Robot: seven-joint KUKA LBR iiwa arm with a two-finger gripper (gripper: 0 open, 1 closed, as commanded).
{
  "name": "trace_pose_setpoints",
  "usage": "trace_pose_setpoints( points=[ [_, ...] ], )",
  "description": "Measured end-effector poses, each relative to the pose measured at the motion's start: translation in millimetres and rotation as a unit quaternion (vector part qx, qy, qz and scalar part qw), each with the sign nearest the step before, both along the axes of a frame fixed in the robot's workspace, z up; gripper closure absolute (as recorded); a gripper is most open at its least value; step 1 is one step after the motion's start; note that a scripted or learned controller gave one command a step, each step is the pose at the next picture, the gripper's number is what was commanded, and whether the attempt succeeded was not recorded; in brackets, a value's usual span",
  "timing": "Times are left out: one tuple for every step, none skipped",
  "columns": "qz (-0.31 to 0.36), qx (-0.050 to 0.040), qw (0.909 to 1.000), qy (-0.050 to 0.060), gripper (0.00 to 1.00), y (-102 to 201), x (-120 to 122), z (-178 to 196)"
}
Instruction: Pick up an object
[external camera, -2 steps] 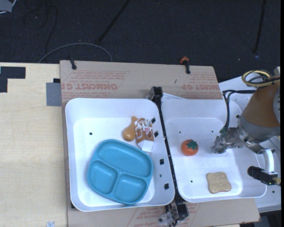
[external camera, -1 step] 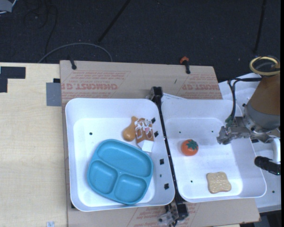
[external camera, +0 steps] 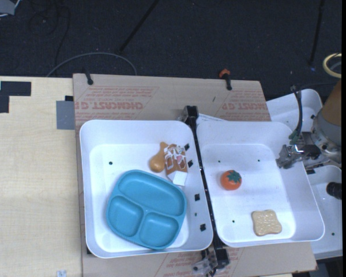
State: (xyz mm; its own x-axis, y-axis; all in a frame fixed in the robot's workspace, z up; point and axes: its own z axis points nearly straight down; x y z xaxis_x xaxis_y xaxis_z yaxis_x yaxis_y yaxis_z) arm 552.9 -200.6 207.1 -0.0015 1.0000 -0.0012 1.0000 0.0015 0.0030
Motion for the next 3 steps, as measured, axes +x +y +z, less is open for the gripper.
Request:
trace_pose_setpoints(
  points=[
    [0.000,0.0005,1.0000,0.001,1.00,-1,0,31],
    [0.001,0.0018,1.0000,0.003,1.00,51,-14,34],
    [0.001,0.0019,1.0000,0.004,1.00,112,-20,38]
  ],
)
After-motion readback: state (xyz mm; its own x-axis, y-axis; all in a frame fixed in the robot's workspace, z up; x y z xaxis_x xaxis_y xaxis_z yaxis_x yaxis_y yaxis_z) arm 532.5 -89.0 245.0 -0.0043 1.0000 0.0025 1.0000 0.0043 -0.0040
